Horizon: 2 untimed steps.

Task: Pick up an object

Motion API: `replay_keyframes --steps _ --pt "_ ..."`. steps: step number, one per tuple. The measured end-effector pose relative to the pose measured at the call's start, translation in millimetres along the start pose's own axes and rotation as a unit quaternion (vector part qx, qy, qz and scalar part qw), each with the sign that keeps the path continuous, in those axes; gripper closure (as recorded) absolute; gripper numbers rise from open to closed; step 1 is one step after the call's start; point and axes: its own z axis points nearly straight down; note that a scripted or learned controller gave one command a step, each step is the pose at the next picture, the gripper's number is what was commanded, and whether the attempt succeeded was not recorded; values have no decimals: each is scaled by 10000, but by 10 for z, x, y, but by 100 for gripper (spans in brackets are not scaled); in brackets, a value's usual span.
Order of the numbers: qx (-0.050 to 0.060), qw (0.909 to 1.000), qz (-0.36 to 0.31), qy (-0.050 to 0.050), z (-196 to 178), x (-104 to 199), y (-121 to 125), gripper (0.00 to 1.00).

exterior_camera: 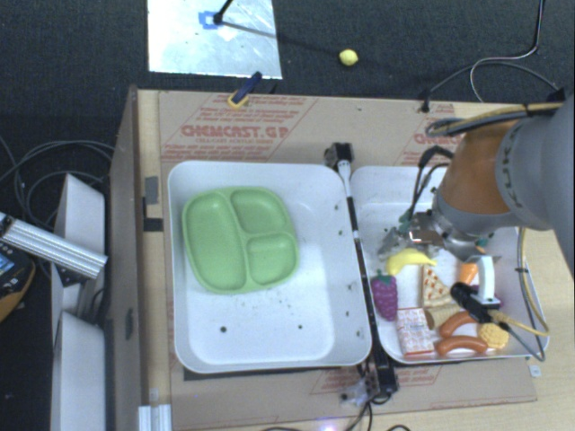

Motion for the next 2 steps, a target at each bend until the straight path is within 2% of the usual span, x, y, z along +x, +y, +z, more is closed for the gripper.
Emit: replay_keyframes --steps 1,2 --pt "-16 10000 -6 -2 -109 -1 13 100" --pt "-14 10000 -7 -1 -108 -1 12 0"
